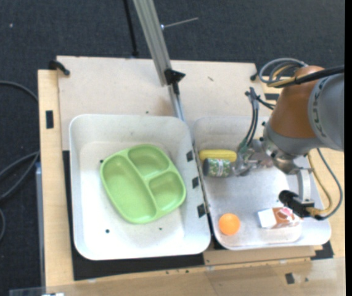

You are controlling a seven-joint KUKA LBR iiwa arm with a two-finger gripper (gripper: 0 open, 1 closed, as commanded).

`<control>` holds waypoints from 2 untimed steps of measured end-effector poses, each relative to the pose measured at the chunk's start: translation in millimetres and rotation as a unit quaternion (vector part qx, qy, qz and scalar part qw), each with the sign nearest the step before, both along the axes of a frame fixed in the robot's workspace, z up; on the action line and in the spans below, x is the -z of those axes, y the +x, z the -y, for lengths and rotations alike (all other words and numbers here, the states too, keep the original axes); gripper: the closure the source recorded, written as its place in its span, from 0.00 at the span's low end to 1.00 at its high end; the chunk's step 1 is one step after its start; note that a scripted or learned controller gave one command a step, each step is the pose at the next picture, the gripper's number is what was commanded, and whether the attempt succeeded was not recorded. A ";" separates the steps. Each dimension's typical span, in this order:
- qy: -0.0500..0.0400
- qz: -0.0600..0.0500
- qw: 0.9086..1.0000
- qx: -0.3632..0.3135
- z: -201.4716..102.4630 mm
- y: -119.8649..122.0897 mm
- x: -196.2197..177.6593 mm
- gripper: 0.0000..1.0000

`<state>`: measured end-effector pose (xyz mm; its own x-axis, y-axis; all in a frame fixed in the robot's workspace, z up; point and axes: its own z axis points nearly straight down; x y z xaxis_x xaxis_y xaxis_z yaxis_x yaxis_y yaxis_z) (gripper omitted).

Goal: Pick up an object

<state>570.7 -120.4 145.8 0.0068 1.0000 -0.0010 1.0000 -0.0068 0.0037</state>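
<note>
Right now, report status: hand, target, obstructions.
Hand low in right bin, at the green-and-yellow object; grip unconfirmed. Orange ball and small carton lie apart, near front wall. Green divided plate in left bin.

Legible text, labels, brands, numbers, signs: none. The small carton in the right bin, near right corner, bears a red and white printed face, too small to read. The can at that bin's far left carries a blurred label, unreadable.
</note>
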 end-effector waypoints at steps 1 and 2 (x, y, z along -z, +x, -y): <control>0.000 0.002 1.000 -0.005 -6.1 6.5 -48.5 1.00; -0.001 0.003 1.000 -0.005 -8.8 4.2 -111.9 1.00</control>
<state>574.9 -111.6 257.7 -0.0035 1.0000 -0.0021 1.0000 0.0035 0.0090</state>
